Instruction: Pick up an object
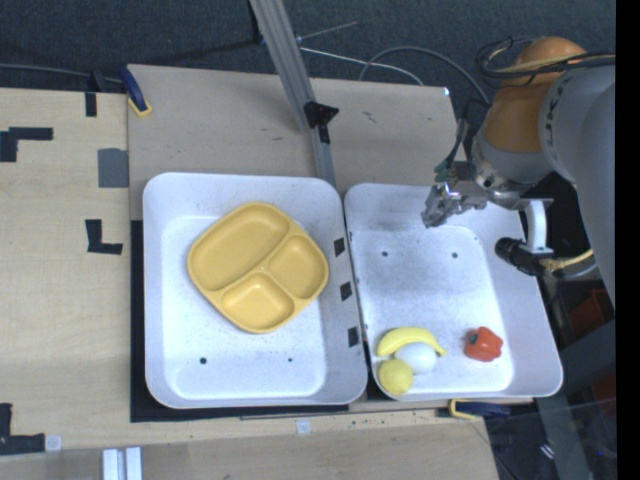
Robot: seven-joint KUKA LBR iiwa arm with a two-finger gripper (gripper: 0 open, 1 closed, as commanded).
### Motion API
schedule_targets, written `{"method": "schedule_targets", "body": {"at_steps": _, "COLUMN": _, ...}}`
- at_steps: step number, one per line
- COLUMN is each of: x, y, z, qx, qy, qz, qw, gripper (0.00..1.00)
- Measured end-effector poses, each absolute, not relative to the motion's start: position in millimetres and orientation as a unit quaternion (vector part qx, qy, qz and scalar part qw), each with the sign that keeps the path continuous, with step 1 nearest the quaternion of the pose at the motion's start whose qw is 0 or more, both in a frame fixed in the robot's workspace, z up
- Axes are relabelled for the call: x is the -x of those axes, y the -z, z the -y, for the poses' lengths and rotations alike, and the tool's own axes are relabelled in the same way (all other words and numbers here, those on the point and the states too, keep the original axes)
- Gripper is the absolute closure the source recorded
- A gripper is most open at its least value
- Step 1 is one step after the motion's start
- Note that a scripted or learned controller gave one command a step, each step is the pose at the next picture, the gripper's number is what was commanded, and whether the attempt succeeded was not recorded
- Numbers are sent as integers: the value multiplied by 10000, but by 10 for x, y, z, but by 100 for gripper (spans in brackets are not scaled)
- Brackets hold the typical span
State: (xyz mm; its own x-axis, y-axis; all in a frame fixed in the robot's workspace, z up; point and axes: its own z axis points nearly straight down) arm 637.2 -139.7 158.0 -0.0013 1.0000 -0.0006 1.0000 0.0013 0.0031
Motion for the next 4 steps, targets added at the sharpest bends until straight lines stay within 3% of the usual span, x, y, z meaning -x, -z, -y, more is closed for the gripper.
{"method": "schedule_targets", "body": {"at_steps": 2, "x": -6321, "y": -2464, "z": 1318, "qx": -7064, "qy": -9, "qz": -7078, "qw": 9, "gripper": 100}}
{"method": "schedule_targets", "body": {"at_steps": 3, "x": -6132, "y": -2455, "z": 738, "qx": -7048, "qy": -1, "qz": -7094, "qw": -10, "gripper": 100}}
{"method": "schedule_targets", "body": {"at_steps": 4, "x": -6113, "y": -2380, "z": 268, "qx": -7050, "qy": 4, "qz": -7092, "qw": -13, "gripper": 100}}
